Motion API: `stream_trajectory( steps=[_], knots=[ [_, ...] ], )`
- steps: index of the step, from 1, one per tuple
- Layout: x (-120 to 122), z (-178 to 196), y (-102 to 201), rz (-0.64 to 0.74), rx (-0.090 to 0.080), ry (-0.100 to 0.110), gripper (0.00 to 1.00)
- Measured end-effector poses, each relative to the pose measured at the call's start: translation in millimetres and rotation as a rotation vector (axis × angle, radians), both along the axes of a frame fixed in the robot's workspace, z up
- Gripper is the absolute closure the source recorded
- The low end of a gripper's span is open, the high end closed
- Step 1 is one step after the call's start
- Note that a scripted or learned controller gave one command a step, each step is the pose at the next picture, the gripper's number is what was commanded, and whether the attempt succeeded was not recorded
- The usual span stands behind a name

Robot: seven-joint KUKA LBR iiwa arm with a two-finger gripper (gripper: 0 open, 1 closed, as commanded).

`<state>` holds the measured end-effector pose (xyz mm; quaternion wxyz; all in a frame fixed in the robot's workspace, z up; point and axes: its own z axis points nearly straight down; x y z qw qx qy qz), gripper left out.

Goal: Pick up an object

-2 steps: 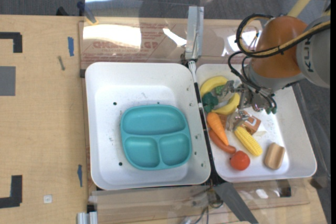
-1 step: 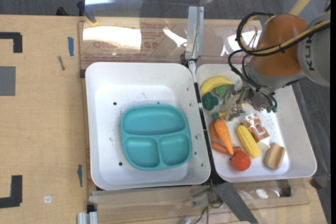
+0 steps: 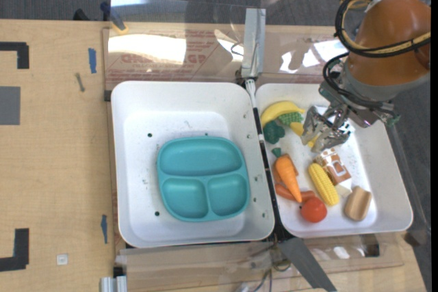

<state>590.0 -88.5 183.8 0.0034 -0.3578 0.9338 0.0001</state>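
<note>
You see two shallow white bins side by side on the bench, the left bin [image 3: 130, 167] and the right bin [image 3: 390, 195]. The arm [image 3: 387, 37], grey with its orange band, hangs over the upper part of the right bin. In the left bin a teal divided plate [image 3: 202, 178] lies flat near the middle.

Your gripper [image 3: 327, 128] sits low in the right bin, beside the upper end of the toy food. Whether it is open or closed is not clear to you from this angle, and nothing can be made out between its tips.

The objects to pick are all in the right bin: a banana [image 3: 279, 110] at the top left, a green broccoli piece [image 3: 274, 131] just below it, a carrot [image 3: 287, 176] in the middle, a corn cob [image 3: 322, 182] beside it, a small carton [image 3: 335, 166] touching the corn, a bread roll [image 3: 357, 204] at the lower right, and a tomato [image 3: 313, 210] at the bottom.
</note>
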Motion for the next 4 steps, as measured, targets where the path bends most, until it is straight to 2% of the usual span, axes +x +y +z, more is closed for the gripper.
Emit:
stream_trajectory(
  steps=[1,2,3,4],
  knots=[
    [-43.0,-95.2,-54.1,0.089,-0.002,-0.002,1.0],
    [-42.6,-95.6,-54.7,0.089,-0.004,-0.004,0.0],
    [-39.3,-85.8,-51.9,0.088,-0.001,-0.013,1.0],
    [-65.0,47.1,-4.0,0.206,-0.003,-0.004,1.0]
  ],
)
